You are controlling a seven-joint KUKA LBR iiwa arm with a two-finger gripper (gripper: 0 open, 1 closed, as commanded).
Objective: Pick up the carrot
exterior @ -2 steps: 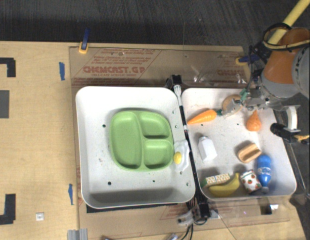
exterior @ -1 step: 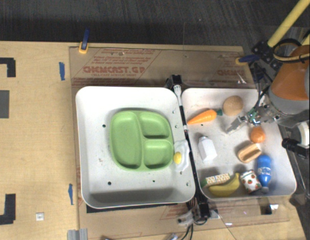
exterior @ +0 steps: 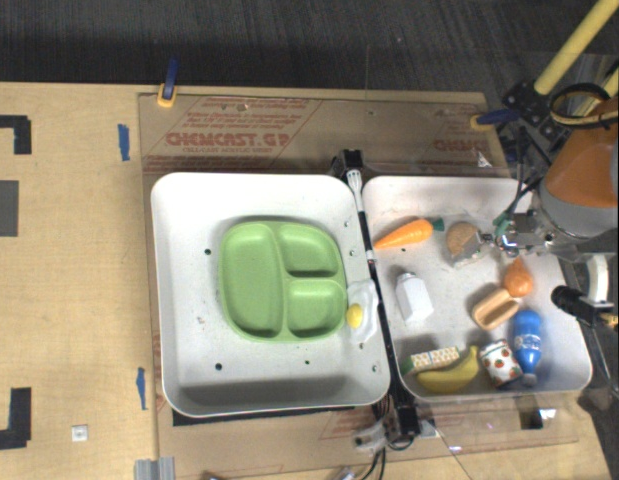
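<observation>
On the left, the left bin [exterior: 179,268] holds a green tray [exterior: 284,280] with three hollows and a small yellow piece [exterior: 355,316] at its right rim; none of this bears on the pick. Across the divider [exterior: 369,268] the right bin [exterior: 579,368] is crowded. The carrot [exterior: 403,234] lies on its side near the bin's upper left corner, its tip close to the divider and its thick end toward a brown lump [exterior: 461,241].

Lower down lie a white block [exterior: 414,296], a banana [exterior: 449,372], a bun [exterior: 494,308], a small orange thing [exterior: 518,276], a red-and-white ball [exterior: 501,362] and a blue bottle [exterior: 527,338].

The jaws [exterior: 509,236] sit at the bin's right, past the lump, well apart from the carrot; whether they are spread or pressed together I cannot tell, and nothing shows between them.

The likely risks: a straight reach leftward could knock the lump into the carrot, or close on the lump instead. The carrot tapers and is round, so a pinch near the tip could squirt it out or roll it against the divider, where the wall would block one finger.
</observation>
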